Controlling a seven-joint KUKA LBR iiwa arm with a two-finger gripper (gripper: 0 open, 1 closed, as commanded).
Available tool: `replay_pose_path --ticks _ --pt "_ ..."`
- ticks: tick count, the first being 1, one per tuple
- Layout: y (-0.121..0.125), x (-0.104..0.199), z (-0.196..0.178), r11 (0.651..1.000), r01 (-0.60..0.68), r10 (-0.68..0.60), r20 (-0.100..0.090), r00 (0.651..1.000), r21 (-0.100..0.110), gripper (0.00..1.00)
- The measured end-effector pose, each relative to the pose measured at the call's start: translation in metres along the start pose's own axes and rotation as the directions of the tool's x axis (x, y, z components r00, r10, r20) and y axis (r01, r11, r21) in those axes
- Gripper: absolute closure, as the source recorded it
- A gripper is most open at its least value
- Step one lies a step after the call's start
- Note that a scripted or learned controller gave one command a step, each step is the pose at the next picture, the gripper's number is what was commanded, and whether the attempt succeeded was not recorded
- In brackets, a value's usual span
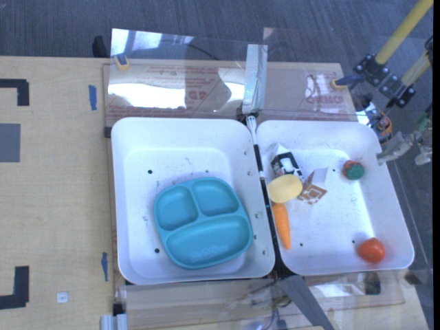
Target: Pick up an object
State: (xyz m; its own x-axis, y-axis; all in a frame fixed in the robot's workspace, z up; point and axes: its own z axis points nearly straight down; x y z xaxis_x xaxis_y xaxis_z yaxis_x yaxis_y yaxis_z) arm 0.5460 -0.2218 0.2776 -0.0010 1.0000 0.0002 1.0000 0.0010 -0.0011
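Note:
The right white bin [344, 253] holds several small objects. A yellow lemon-shaped piece [284, 188] lies near its left wall, with an orange carrot [282, 227] just below it. Above the lemon is a small black and white item [284, 163], and to the lemon's right lies a brown and white card scrap [313, 194]. A green and red ball [353, 170] sits towards the right wall. An orange-red round fruit [371, 250] rests in the near right corner. The left white bin [130, 184] holds a blue divided plate [201, 223].
A clear plastic panel [179, 81] with a metal post [254, 78] stands behind the bins. Yellow poles with black clamps [385, 71] rise at the top right, and metal hardware [405, 146] juts beside the right bin's wall. Wooden bench [48, 184] extends left.

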Motion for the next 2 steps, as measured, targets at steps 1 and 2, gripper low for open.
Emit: replay_pose_path --ticks 1,2 --pt "-0.003 0.017 0.116 0.998 0.057 -0.057 -0.001 0.998 0.004 0.00" --pt "0.001 0.123 0.098 1.000 0.005 -0.005 -0.004 1.000 0.001 0.00"
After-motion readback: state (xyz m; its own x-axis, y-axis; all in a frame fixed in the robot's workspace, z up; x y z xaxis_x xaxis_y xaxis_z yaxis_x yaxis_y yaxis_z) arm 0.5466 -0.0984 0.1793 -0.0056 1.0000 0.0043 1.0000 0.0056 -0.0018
